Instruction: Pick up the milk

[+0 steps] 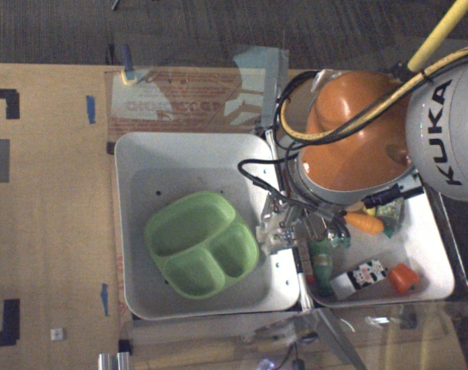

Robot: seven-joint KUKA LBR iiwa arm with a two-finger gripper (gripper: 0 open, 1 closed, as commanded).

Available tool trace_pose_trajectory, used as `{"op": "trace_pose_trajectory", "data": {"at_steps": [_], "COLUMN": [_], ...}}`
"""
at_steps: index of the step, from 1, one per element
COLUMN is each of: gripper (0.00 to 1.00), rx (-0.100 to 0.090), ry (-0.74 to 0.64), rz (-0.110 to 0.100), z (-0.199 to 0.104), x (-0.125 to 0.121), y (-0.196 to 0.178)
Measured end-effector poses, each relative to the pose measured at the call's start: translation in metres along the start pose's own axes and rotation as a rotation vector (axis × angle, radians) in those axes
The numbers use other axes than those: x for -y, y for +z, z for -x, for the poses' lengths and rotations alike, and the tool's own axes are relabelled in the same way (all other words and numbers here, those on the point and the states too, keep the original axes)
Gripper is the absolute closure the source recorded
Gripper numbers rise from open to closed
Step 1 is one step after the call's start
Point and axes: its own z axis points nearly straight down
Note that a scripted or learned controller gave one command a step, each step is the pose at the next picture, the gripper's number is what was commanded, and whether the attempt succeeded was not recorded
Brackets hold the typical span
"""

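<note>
Near the right bin's (442, 245) front wall lies the milk (362, 277), between a green bottle (321, 259) and an orange block (404, 277); a carrot (365, 223) sits behind. Over the divider hangs the claw (284, 230); its opening I cannot tell. Left bin (141, 160) holds a green tray (201, 243).

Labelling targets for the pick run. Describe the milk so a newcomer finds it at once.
Look in the right bin, the one under the arm. Near its front edge lies the milk, a small white carton with black patches, on its side. A green bottle lies to its left and an orange block to its right; only the carton is black and white.
</note>
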Motion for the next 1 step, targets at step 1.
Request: {"op": "trace_pose_trajectory", "data": {"at_steps": [1], "gripper": [1.00], "rx": [0.000], "ry": [-0.293], "rz": [0.000], "z": [0.0105], "x": [-0.0262], "y": [-0.0283]}}
